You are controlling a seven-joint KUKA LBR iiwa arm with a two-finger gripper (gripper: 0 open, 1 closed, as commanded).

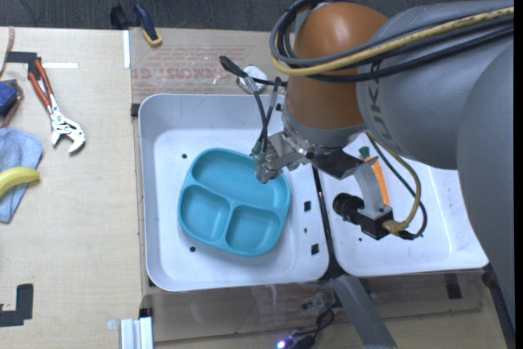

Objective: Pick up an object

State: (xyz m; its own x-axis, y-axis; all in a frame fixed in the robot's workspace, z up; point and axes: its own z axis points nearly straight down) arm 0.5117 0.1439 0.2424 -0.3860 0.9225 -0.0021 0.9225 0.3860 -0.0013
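A blue three-compartment plate [233, 204] lies in the left white bin [163, 176], tilted toward the bin's middle. My gripper [265, 167] hangs under the orange wrist band, right over the plate's upper right rim. Its tip touches or nearly touches that rim. The wrist and cables hide the fingers. In the right bin [441, 233] an orange and grey tool [376, 184] lies partly under the arm.
The big grey arm covers most of the right bin. A black clamp part [359, 212] with cables hangs over that bin. On the wooden bench at left lie pliers [53, 106], a blue cloth [16, 155] and a banana [16, 178].
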